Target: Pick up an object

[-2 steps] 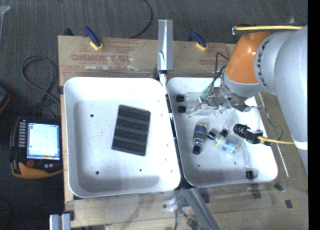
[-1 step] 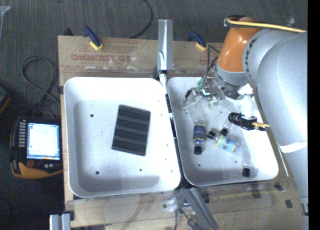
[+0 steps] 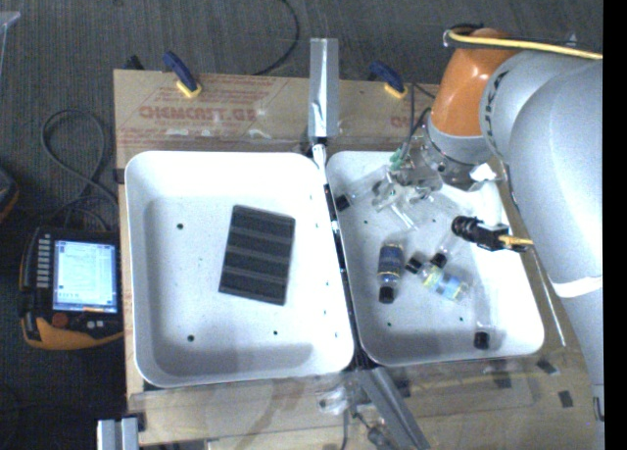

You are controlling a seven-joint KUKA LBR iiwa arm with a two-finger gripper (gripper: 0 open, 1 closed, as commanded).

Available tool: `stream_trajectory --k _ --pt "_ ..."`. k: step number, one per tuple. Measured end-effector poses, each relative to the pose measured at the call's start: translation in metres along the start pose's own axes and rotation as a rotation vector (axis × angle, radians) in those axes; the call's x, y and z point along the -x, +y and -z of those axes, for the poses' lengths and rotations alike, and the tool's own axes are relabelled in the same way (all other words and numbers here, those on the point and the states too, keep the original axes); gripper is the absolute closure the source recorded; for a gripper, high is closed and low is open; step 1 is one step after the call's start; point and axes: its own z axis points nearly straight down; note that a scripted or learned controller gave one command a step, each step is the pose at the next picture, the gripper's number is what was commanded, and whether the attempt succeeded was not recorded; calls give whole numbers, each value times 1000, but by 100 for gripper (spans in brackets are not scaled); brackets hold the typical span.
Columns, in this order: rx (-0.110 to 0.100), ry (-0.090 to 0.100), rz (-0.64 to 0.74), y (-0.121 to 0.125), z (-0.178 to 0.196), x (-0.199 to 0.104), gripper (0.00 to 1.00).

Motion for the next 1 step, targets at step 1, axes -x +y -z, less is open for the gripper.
stream_trajectory --k 1 --pt "38 -3 -101 -10 129 -31 100"
